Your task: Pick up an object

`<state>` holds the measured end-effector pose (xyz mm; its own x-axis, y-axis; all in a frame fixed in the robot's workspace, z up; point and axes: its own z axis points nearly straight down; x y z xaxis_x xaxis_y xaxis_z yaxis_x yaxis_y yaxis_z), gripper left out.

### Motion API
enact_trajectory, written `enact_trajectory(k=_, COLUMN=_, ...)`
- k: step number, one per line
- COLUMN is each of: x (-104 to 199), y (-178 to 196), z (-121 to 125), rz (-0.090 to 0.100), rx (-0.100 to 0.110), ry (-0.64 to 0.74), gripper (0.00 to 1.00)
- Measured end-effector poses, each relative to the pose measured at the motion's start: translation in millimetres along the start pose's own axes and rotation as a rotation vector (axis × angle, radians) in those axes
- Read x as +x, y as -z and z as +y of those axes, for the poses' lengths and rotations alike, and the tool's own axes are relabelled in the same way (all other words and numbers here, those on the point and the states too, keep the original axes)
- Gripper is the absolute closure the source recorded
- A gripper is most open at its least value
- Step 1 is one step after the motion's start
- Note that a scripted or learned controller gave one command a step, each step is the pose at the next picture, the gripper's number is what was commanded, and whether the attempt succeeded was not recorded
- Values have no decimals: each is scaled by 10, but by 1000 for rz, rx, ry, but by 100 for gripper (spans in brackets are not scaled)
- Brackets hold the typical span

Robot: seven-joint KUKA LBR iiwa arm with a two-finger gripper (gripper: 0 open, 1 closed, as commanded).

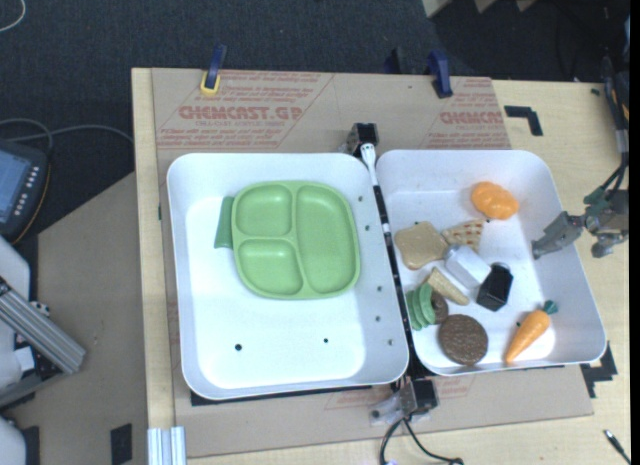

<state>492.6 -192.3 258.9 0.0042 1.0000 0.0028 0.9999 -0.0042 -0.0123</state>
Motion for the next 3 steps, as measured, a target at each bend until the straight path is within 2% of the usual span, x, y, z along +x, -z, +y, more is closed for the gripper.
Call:
enact_trajectory(k=1, x=8, y=65, z=24, rz=-3, rx=-13, ry=4, gripper=0)
enact_trajectory(k=3, x=57, y=-833, z=83, rz=0, rx=-7, ry=4, gripper=0)
